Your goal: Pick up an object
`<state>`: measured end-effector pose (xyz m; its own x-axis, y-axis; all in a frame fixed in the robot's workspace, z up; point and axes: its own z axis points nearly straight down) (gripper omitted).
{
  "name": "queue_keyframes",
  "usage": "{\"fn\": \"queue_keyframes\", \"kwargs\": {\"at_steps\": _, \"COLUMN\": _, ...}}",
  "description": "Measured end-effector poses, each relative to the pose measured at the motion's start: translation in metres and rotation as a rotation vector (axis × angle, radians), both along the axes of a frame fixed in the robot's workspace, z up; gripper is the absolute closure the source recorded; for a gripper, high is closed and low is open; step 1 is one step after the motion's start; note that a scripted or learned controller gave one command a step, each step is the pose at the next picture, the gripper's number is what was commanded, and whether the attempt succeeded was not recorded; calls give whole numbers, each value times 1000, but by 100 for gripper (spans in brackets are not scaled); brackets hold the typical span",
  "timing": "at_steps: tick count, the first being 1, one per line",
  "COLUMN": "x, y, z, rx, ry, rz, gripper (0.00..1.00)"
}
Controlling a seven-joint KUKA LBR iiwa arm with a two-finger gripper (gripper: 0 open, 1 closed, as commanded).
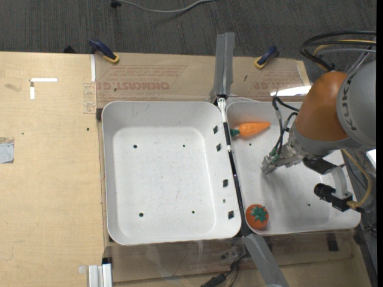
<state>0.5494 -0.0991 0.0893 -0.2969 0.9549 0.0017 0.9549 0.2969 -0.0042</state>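
An orange toy carrot (251,129) with a green top lies at the far left end of the right bin (299,217). A red toy tomato (257,216) with a green stem sits in that bin's near left corner. My gripper (270,163) hangs low over the middle of the right bin, below and to the right of the carrot and well above the tomato in the view. Nothing shows between its fingers, and the wrist hides most of them.
The left bin (161,172) stands beside the right one, with a grey divider (226,70) between them at the back. Two clamps (105,49) hold the cardboard sheet at the far edge. Cables (326,40) loop over the arm on the right.
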Motion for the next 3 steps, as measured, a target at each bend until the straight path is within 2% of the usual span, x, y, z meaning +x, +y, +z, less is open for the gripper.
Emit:
{"fn": "queue_keyframes", "kwargs": {"at_steps": 1, "x": 0, "y": 0, "z": 0, "rx": 0, "ry": 0, "rz": 0, "gripper": 0}}
{"fn": "queue_keyframes", "kwargs": {"at_steps": 2, "x": -60, "y": 50, "z": 100, "rx": -1, "ry": 1, "rz": -58, "gripper": 0}}
{"fn": "queue_keyframes", "kwargs": {"at_steps": 3, "x": 46, "y": 43, "z": 100, "rx": -2, "ry": -1, "rz": 4, "gripper": 0}}
